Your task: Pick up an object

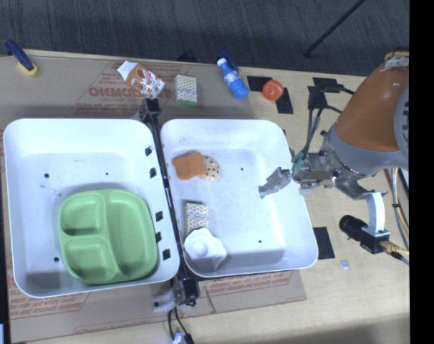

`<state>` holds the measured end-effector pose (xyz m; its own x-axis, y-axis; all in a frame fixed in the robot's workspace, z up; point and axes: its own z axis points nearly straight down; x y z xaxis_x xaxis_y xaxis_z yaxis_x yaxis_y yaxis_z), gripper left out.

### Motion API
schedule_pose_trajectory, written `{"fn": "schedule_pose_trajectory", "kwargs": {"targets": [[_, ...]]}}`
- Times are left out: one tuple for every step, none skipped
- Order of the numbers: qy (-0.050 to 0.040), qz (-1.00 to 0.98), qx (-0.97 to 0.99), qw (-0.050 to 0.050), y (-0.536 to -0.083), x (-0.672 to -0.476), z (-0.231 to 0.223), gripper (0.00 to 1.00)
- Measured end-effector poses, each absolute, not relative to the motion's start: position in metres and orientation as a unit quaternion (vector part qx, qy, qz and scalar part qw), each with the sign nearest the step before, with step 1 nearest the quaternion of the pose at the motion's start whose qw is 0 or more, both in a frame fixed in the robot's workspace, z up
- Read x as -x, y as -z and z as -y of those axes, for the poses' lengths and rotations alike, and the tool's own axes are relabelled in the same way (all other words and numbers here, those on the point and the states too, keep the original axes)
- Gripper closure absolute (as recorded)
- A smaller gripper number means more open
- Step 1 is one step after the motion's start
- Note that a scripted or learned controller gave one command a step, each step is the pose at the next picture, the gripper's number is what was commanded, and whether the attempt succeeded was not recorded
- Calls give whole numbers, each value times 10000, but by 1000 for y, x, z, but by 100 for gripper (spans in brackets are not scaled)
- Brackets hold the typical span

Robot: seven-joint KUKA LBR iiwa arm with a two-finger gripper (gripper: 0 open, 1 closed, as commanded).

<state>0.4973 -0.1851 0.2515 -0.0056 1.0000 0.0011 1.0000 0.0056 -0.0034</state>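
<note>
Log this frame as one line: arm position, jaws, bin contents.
gripper: over right bin, east side | holding: nothing seen | right bin: orange toast, cookie, white bottle | left bin: green tray

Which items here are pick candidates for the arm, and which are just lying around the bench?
Job: gripper over the right bin; in that bin an orange toast-like piece, a cookie, a patterned packet, a white object.

Lying about: green divided tray in the left bin; blue bottle, orange cap, snack packets on the bench.
</note>
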Motion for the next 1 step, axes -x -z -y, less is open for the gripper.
{"fn": "schedule_pose_trajectory", "kwargs": {"targets": [[-12, 7101, 7041, 14, -258, -476, 132, 0]]}}
